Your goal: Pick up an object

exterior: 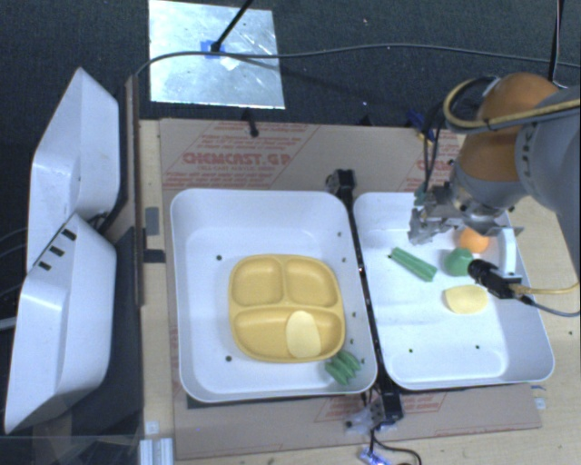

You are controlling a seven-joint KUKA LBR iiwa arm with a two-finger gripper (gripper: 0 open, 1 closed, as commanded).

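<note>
**Arm low over the right bin, toys scattered below**

Two shallow white bins sit side by side on a brown cardboard sheet printed with red lettering (238, 156), which lies over a dark carpeted floor (363, 27). A shiny metal plate (216, 54) lies on the floor beyond the cardboard, with a bit of blue tape and a black cable running across it. At the far left stand two white moulded housings (64, 263).

The left bin (200, 272) holds a yellow divided tray (272, 304) with a pale yellow oval piece (304, 334) resting in its near compartment. A green ridged toy (343, 367) lies just beside the tray's near right corner.

In the right bin (427, 354), a green stick (413, 264) lies at a slant near the middle. A green ball (457, 261) sits to its right, touching or just beside an orange ball (472, 240), with a yellow lemon-shaped piece (466, 299) nearer the camera.

The gripper (425, 227) hangs over the far part of the right bin, just beyond the green stick; nothing shows between its fingers, and I cannot tell how wide they stand.
</note>
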